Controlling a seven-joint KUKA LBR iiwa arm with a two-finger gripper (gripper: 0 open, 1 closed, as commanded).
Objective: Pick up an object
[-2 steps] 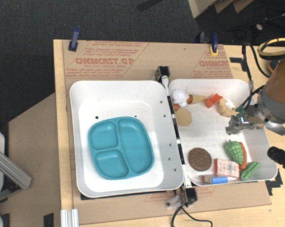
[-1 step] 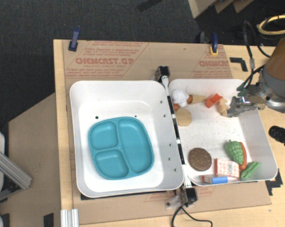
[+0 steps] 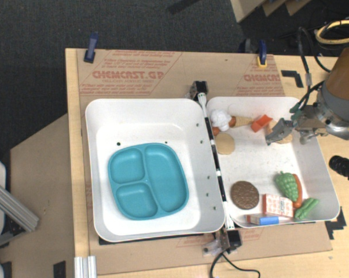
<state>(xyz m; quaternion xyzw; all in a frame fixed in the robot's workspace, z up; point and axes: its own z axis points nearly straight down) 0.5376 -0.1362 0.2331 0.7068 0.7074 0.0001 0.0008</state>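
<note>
A divided tray (image 3: 148,180) is lying in the left bin (image 3: 105,120). In the right bin (image 3: 322,161), an ice-cream cone (image 3: 227,120) and a small block (image 3: 261,123) are sitting along the far edge. A round cookie (image 3: 245,194), a carton (image 3: 277,205) and vegetables (image 3: 290,187) are crowding the near right corner.

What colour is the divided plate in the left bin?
Teal blue; the divided plate shows plainly in the camera view.

The right bin (image 3: 322,172) carries the loose objects. Along its far wall lie a toy ice-cream cone (image 3: 225,120) on its side and an orange block (image 3: 261,123). A tan disc (image 3: 225,145) sits beside the left wall. Near the front lie a brown cookie (image 3: 245,194), a green leafy toy (image 3: 286,184), a small carton (image 3: 278,205), a green pod (image 3: 306,208) and a marker (image 3: 263,219).
</note>
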